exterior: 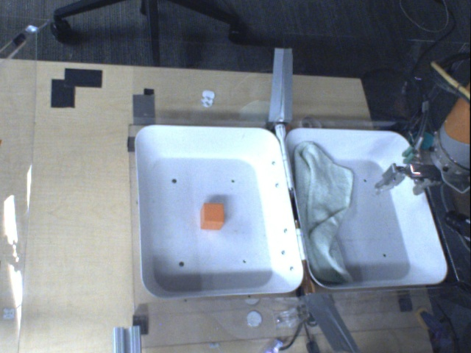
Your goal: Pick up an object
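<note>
Your two things to pick from: a cube and a cloth.
You have a small orange cube (213, 216) sitting flat mid-floor in the left bin (147, 197); a pale crumpled cloth (324, 204) lies along the right bin's (419, 271) left side.

The bench (81, 219) has a light wooden top. Two shallow white bins stand on it side by side, touching along a metal rail (282, 87). The left bin (151, 197) is wider than the right bin (419, 271). Black tape pieces (73, 85) lie on the far left part.
</note>
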You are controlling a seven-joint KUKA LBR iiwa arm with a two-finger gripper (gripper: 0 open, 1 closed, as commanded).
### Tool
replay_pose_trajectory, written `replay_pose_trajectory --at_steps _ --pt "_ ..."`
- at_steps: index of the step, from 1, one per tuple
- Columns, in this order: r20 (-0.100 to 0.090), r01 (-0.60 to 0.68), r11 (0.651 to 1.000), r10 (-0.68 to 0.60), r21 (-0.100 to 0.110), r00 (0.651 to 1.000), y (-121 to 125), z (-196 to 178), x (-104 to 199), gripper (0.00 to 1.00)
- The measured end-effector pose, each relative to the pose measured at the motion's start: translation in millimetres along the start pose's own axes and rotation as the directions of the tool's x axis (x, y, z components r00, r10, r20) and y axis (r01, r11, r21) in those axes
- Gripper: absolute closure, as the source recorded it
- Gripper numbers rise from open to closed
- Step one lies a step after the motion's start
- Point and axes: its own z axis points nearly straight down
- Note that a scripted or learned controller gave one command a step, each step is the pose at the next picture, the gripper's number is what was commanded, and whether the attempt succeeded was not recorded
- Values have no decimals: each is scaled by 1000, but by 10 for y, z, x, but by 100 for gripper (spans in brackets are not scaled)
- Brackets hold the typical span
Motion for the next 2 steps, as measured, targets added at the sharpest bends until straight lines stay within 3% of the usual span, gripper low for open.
replay_pose_trajectory --at_steps 1,2 --pt "0 -262 965 262 -3 965 1006 662 444 0" --pt "0 12 1000 -12 -9 1000 750 846 1044 0"
